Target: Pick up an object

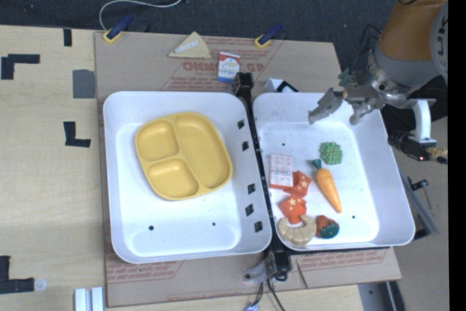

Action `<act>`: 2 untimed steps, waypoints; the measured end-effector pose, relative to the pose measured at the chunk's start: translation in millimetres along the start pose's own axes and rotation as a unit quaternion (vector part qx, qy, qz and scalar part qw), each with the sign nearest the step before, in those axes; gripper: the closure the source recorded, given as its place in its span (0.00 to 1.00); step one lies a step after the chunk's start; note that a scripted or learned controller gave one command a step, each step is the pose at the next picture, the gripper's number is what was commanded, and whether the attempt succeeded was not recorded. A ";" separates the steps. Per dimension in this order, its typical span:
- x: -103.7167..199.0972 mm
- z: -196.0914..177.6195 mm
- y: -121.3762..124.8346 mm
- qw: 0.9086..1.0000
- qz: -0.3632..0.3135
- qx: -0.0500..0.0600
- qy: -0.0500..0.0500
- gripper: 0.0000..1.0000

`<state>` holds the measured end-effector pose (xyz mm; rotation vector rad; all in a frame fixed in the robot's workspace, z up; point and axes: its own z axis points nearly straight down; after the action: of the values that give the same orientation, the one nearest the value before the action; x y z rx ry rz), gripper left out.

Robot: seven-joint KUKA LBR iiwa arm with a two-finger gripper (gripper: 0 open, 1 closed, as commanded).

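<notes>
Tool (339, 111) wide open, holding nothing

My pincer (341, 108) hangs over the right bin's (389, 178) far edge, broccoli (331, 152) behind carrot (328, 189), packet (280, 170) to their left, a tray (182, 155) in the left bin (120, 178).

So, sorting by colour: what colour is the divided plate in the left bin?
Yellow plate, clearest in the camera view.

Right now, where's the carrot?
In the camera view the carrot lies in the right bin, toward its right side, just below the green broccoli piece and right of the red pieces.
</notes>
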<state>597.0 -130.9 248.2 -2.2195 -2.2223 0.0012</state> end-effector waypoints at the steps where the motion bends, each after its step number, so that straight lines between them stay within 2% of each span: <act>1: -26.2 135.6 -60.3 1.000 0.001 0.001 0.000 0.00; 2: -36.1 154.7 -63.0 1.000 -0.002 -0.007 0.005 0.00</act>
<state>533.9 -167.1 93.5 -2.2186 -2.2289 -0.0255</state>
